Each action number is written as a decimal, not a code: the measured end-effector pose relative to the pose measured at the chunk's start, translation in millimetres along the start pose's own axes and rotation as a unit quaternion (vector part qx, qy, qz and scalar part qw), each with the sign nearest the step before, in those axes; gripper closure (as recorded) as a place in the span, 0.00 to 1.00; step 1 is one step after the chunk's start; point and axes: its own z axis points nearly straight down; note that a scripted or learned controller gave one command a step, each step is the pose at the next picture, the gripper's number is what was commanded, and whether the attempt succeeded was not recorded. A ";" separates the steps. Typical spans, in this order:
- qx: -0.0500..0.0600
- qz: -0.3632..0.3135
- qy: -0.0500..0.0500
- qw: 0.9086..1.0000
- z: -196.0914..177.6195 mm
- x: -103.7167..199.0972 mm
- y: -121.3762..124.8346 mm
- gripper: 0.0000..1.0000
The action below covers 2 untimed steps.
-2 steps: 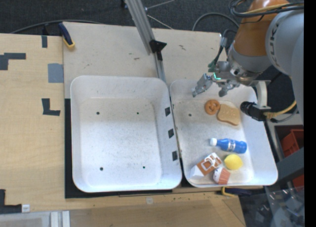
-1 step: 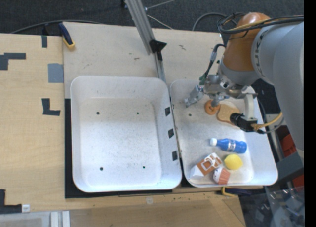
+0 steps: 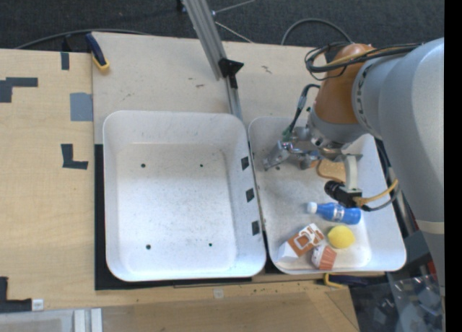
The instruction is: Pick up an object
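Note:
My gripper (image 3: 276, 159) hangs over the upper left part of the right bin (image 3: 289, 204), its fingers pointing left and nothing visible between them. Below and to its right lies a blue bottle (image 3: 336, 213) with a white cap. A yellow ball (image 3: 341, 237) sits just under the bottle. Next to the ball, an orange and white carton (image 3: 306, 240) and a small red and white object (image 3: 324, 255) rest near the bin's front edge. A tan object (image 3: 332, 169) peeks out from under the wrist.
The left bin (image 3: 173, 193) stands beside the right one, sharing a raised rim. A grey metal pole (image 3: 206, 24) slants in from the top. The grey arm with its orange band (image 3: 346, 85) covers the bin's upper right.

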 end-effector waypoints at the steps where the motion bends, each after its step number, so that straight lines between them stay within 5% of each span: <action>1: -0.003 0.000 0.000 1.000 3.4 0.5 -0.4 0.00; 2: -0.003 -0.001 0.000 1.000 -6.7 1.5 -0.4 1.00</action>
